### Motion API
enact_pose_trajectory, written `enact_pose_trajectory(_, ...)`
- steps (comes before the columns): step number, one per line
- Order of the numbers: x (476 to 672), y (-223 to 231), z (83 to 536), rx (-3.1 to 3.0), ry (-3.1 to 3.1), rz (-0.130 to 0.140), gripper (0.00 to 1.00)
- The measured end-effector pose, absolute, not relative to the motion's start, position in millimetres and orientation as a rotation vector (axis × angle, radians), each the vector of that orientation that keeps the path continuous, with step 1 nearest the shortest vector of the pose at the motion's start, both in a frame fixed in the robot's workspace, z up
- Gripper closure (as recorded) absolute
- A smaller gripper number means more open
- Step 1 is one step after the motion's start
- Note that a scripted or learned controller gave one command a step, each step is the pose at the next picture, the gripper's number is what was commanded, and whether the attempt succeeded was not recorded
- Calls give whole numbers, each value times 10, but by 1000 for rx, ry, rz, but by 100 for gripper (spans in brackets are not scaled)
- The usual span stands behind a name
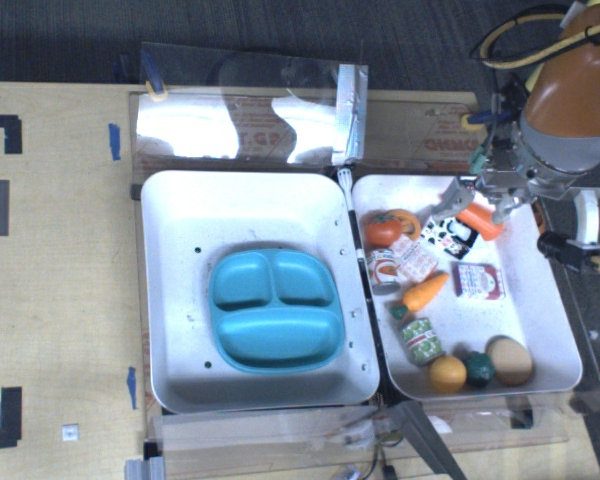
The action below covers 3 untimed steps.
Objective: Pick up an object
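End effector (477, 200) hovers over right bin's (555, 298) upper part, just above an orange block (482, 220); grip state: cannot tell. Toys are crowded together. Advice: descend straight on the block, clear of the black-white card (448, 234).

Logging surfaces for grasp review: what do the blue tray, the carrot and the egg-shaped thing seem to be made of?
Blue tray: likely moulded plastic, smooth, soft sheen on its rounded divider ridges.
Carrot: probably toy plastic, even orange, slightly glossy.
Egg-shaped thing: tan, smooth and matte; plastic or wood, cannot tell.
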State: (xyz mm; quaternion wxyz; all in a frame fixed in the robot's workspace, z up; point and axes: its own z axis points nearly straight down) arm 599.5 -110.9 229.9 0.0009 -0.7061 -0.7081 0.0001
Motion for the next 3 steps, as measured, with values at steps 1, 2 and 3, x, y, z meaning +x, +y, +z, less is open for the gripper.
enact_pose_trajectory(1,6116,-1395,1183,-2221,-2262,-24,0)
enact_pose_trajectory(2,6438,-1551,1068,-2255,-2184,-17,0)
enact_pose_trajectory(3,6553,-1577,1071,-2287,-2124,-18,0)
